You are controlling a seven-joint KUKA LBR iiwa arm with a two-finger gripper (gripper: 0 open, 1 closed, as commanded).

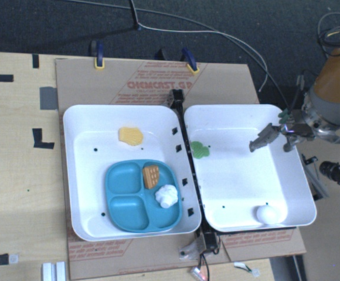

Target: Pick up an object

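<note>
White plastic is the trouble in the right bin: a white ball sits in its near right corner, touching or almost touching the wall, and it barely stands out from the floor it rests on. A green lump lies against the left wall of the same bin, beside the divider. The pincer hangs over the bin's far right part, its two dark fingers splayed apart with nothing between them, well apart from both things. My judgement is that either target is awkward. A grasp at the ball could fail because one finger strikes the sloped wall before it closes, or because the round surface rolls out as the fingers meet. A grasp at the green lump risks a finger landing on the rim between the bins; the lump looks low and flat, so the fingers may close above it. In the left bin a blue tray holds a brown biscuit-like piece and a white crumpled piece, with a yellow lump on the bin floor beyond; reaching there means crossing the divider, and the tray could slide or lift with whatever is pinched.
</note>
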